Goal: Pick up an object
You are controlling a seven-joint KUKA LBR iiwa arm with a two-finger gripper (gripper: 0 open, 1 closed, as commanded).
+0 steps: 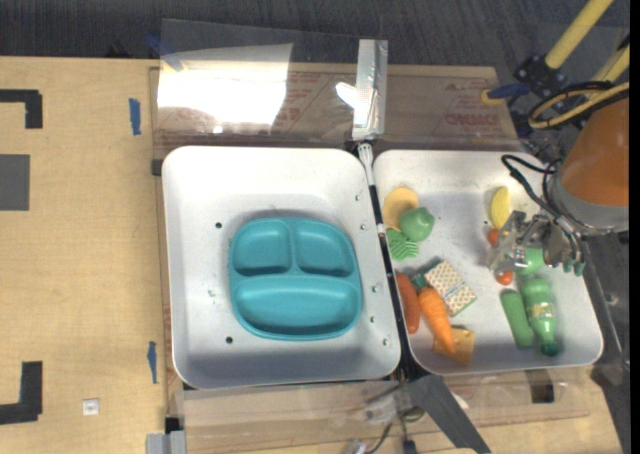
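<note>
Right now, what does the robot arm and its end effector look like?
The arm enters from the right: a rounded orange band shows at the edge, with dark cables looping beside it. Below it, the end effector is a small cluster of grey and silver metal parts, too cluttered to make out finer detail. It sits over the right bin of toy food.

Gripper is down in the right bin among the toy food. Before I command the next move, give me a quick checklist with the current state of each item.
1. Gripper inside the right bin: ok, near its right side.
2. Object between the fingers: cannot tell; metal parts and small items overlap there.
3. Closest candidates: green bottle and green cucumber lie just below the gripper: ok.
4. Banana sits apart, above the gripper: ok.
5. Carrot and checkered packet crowd together mid-bin: not ok for a clean grasp.
6. Teal divided plate sits in the left bin: ok.
</note>
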